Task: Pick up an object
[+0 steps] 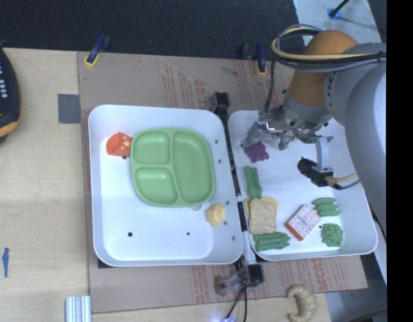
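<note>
We saw the gripper hanging over the right bin, the purple grapes just below it; its grip we couldn't tell.

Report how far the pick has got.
Done: the arm has reached the right bin, and the gripper is low at its far end, next to the purple grapes. In hand: nothing visibly lifted; the grapes lie on the bin floor. Left: grasp an object and raise it.
</note>
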`<state>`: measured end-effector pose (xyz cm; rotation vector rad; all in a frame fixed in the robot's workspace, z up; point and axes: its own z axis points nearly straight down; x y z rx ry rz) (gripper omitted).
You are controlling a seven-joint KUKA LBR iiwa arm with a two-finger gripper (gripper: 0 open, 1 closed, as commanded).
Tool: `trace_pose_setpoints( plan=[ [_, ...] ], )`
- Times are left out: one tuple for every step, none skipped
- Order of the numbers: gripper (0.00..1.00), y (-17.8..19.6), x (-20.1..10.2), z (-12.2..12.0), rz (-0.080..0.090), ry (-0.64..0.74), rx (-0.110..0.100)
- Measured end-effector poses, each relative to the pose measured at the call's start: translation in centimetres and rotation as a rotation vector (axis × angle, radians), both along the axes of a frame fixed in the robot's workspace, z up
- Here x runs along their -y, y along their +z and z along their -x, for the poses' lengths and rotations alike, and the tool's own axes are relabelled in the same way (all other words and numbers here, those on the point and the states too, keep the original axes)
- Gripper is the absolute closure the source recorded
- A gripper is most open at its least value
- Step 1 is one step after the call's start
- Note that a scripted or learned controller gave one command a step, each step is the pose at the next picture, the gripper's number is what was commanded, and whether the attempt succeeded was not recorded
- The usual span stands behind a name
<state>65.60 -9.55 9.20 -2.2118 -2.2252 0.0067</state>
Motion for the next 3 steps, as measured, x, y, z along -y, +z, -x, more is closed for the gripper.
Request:
trace_pose_setpoints(
  plan=[
    [1.00,1.1,0.1,0.0,0.000,0.001,-0.001],
    [0.00,1.1,0.1,0.0,0.001,0.002,-0.002],
    [0.00,0.0,-0.1,0.0,0.001,0.000,0.001]
  ],
)
